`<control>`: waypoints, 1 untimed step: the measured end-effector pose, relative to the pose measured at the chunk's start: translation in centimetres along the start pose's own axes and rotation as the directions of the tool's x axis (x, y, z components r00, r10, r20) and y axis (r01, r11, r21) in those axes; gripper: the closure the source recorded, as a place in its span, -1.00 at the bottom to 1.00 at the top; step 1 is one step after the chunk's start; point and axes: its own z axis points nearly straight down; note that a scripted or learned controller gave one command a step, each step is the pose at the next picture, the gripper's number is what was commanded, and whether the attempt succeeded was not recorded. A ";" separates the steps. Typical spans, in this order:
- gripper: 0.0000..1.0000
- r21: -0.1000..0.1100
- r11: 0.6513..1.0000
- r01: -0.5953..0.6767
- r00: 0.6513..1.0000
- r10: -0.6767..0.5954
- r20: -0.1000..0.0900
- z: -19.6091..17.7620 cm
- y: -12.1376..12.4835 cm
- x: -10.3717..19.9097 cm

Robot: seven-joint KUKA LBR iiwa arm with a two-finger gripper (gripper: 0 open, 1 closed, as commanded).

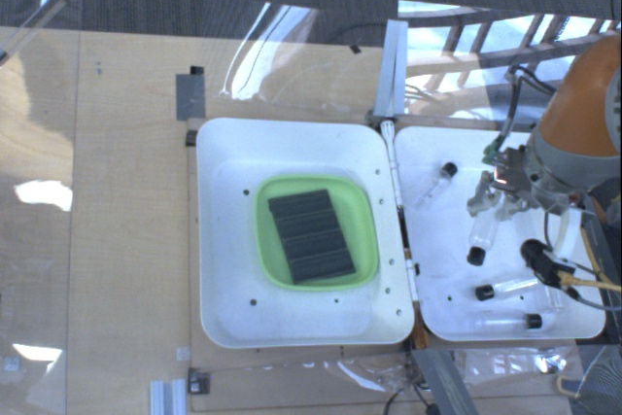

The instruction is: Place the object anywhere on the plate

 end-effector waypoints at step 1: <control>1.00 0.000 0.990 0.138 0.990 -0.138 -0.002 -0.9 -1.8 7.9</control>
